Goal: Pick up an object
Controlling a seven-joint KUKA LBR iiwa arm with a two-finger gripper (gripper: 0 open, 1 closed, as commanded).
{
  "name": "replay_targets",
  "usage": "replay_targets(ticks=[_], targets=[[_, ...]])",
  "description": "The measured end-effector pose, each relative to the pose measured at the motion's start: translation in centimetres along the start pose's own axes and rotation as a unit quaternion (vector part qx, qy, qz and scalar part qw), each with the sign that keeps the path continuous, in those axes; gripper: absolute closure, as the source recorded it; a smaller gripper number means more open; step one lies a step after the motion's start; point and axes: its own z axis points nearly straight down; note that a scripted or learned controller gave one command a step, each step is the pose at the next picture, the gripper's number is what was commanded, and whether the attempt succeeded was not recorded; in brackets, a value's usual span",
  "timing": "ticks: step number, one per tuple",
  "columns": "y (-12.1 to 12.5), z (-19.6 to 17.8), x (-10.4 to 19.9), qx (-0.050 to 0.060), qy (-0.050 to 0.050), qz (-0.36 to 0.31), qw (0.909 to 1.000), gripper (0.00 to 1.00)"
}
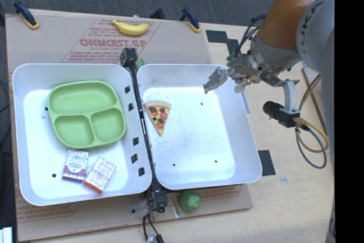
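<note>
We saw the toy pizza slice [158, 116] lying flat near the left wall of the right bin [244, 148], well apart from the gripper [216, 79], which hung over the bin's upper right corner; whether it was open or closed we could not tell. We judged the slice to be light, stiff and smooth, a thin plastic wedge, so it should be taken across its two long edges, near the wide crust end.

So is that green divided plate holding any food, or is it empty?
Empty. The green plate lies flat in the left bin, and all three compartments show bare green. The two small packets lie beside it.
</note>
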Motion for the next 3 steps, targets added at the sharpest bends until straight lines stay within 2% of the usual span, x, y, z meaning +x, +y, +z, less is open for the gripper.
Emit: replay_targets(ticks=[1, 2, 3], targets=[[-1.9, 13.6, -3.5, 0.002, 0.0, 0.0, 1.0, 0.0], [-2.6, 15.8, -3.4, 0.001, 0.0, -0.001, 1.0, 0.0], [-11.5, 15.8, -3.5, 0.0, 0.0, -0.001, 1.0, 0.0]])
